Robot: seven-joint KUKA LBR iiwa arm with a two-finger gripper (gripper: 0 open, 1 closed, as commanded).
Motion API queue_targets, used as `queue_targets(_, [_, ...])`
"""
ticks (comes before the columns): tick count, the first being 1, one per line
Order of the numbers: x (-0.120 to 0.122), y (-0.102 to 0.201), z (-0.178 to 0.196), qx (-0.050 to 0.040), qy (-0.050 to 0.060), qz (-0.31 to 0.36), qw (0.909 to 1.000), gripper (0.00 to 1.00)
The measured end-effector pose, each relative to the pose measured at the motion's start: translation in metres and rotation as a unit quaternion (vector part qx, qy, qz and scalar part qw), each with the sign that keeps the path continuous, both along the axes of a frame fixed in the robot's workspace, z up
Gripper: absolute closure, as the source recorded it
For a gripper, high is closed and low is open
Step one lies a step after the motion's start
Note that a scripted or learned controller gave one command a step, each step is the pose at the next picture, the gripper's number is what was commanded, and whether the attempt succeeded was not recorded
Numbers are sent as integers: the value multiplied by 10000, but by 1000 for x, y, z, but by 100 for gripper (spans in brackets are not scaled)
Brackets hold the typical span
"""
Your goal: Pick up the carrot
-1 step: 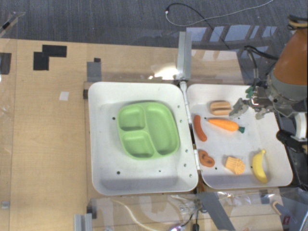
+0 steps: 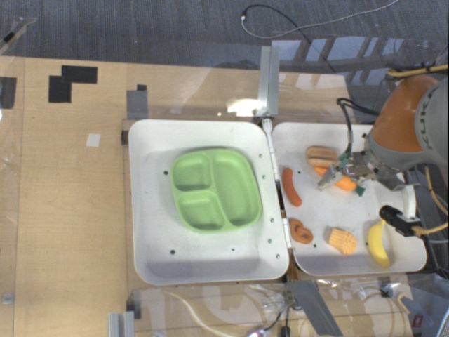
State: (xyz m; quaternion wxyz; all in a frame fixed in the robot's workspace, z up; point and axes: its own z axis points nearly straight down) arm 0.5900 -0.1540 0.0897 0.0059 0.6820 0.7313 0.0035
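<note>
Two-finger metal gripper (image 2: 342,177) | fingers spread apart, straddling small orange carrot (image 2: 341,184) | right white bin (image 2: 414,258) | tan hot-dog bun (image 2: 323,154) touching at 11 o'clock

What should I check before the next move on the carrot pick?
1. Carrot located in right bin: ok.
2. Gripper over carrot: ok, it sits right at it.
3. Carrot between fingers: cannot tell.
4. Neighbours clear: not ok, the bun lies right next to the carrot and gripper.
5. Sausage, corn and banana out of the way: ok.
6. Green tray in left bin, apart from the work: ok.
</note>
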Motion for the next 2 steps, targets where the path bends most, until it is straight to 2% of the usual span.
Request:
queue_targets(1, [2,3,12,11,-22,11,10000,100])
queue_targets(2, [-1,50,81,29,44,-1621,9868,100])
